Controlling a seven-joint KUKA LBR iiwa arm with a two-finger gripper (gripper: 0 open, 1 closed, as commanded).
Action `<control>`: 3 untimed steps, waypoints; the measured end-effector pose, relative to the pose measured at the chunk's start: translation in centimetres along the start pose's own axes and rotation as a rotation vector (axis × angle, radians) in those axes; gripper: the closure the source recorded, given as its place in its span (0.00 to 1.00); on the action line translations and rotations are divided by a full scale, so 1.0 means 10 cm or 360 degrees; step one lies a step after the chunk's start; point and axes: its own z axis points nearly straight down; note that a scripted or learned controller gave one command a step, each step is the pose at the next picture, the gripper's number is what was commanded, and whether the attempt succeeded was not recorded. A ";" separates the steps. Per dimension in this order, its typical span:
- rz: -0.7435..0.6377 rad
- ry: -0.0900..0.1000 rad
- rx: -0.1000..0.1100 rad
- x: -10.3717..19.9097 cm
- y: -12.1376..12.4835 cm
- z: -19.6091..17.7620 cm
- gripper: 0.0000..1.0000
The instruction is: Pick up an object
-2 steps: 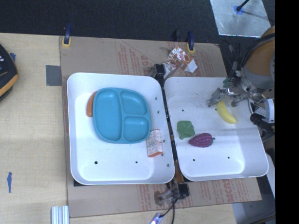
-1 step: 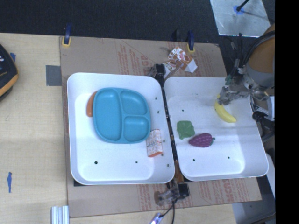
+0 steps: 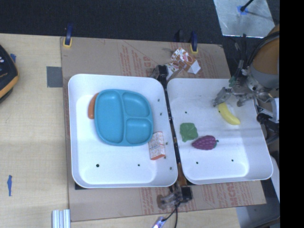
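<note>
Purple grapes [image 3: 204, 142] lie below-left of banana [image 3: 229, 114], gripper [image 3: 234, 96] just above.

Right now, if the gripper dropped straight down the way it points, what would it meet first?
Probably the yellow banana, lying just below the gripper in the right bin; depth is unclear, so it might land on bin floor beside it.

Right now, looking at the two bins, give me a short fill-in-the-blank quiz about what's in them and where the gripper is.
1. The blue divided plate lies in the ____ bin of the view.
2. The gripper hovers just above the ____, the yellow fruit in the right bin.
3. The purple grape bunch lies beside a ____ toy, naming its colour.
4. The small carton lies by the plate's lower ____ corner.

Missing words: left; banana; green; right
</note>
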 end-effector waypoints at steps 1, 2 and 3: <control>0.0007 0.0000 -0.0005 0.00 0.12 0.25 0.00; 0.0007 -0.0001 -0.0008 0.00 0.15 0.24 0.00; 0.0011 0.0004 0.0000 0.00 0.10 0.24 0.00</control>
